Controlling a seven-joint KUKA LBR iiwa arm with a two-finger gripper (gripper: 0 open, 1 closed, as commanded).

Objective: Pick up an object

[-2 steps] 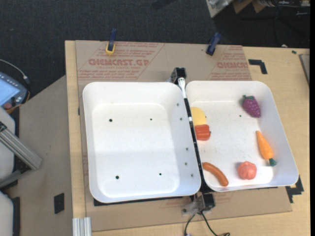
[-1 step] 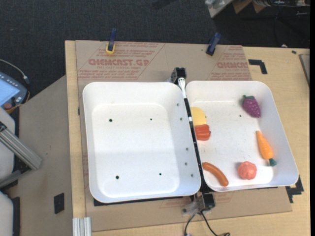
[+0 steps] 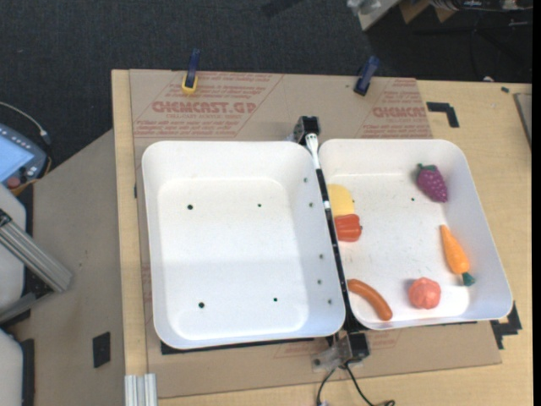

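Carrot (image 3: 455, 254) is my pick among the six toy foods, all of which lie in the right bin (image 3: 397, 155). It rests near the bin's 3 o'clock wall, its long axis running from about 11 o'clock at the orange tip to 5 o'clock at the green stub. The arm comes in from the 3 o'clock side of the view, so the carrot is probably the nearest piece to it. A grasp would best close across that axis, roughly along the 2-to-8 line. Whether the gripper is released or clenched I cannot tell from this view. Around the bin, the purple grapes (image 3: 431, 183) sit at 1 o'clock and the red tomato (image 3: 425, 293) at 5 o'clock, just beside the carrot's green end but apart from it. The sausage (image 3: 369, 299) lies at 7 o'clock. The yellow piece (image 3: 339, 200) and the red-orange pepper (image 3: 347, 227) are pressed against the 9 o'clock wall and touch each other, which looks awkward for a grasp. The bin floor is smooth, white and flat, with open room on the carrot's 9 o'clock side. The left bin (image 3: 169, 163) shows a bare floor, and both bins rest on a cardboard sheet (image 3: 254, 100).
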